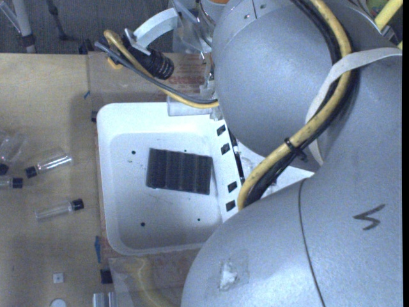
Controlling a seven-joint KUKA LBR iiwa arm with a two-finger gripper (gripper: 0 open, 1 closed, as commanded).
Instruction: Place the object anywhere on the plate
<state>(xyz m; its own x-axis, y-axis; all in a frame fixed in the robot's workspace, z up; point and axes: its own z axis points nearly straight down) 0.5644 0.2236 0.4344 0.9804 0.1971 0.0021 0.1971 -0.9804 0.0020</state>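
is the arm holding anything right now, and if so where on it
It cannot be told. The arm bulks over the right of the view and hides its own end. The dark ridged pad lies flat in the white bin, untouched.

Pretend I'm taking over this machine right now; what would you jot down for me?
Gripper: hidden behind the big grey arm; can't tell if it holds anything.
Things: a dark ribbed rectangular slab lies flat in the white bin. I can't say whether it is the plate or the object. A few small clear vials lie on the bench left of the bin.
Done: nothing I can confirm.
Left: find the object, set it on the plate. Check the gripper first.
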